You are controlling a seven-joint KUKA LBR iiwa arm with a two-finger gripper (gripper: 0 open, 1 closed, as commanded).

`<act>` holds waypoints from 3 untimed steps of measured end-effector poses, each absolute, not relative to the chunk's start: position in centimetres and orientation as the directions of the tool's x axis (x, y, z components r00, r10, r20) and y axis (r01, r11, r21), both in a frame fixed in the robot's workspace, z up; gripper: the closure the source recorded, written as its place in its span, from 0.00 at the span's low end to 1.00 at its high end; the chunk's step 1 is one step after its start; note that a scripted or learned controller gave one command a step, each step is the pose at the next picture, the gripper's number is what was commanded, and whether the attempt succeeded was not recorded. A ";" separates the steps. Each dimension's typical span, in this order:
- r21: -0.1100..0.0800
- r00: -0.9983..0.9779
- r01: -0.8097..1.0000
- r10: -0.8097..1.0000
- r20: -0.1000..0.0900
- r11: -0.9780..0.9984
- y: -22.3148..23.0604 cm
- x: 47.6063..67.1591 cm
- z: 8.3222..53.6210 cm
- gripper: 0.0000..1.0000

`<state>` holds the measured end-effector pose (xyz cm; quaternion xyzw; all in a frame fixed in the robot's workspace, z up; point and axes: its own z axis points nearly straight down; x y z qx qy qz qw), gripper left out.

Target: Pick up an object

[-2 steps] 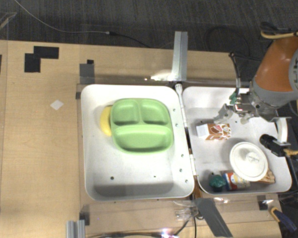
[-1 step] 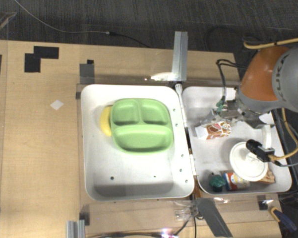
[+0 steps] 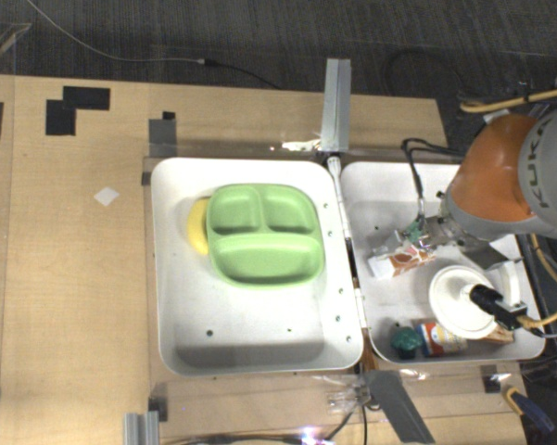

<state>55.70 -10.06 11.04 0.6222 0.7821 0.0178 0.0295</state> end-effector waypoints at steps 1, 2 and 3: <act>0.044 -0.316 0.948 0.949 -0.017 0.316 -13.3 60.9 10.9 0.00; 0.035 -0.372 0.927 0.928 -0.015 0.372 -18.3 66.6 10.8 0.00; 0.042 -0.376 0.925 0.926 -0.020 0.377 -18.2 66.9 12.3 1.00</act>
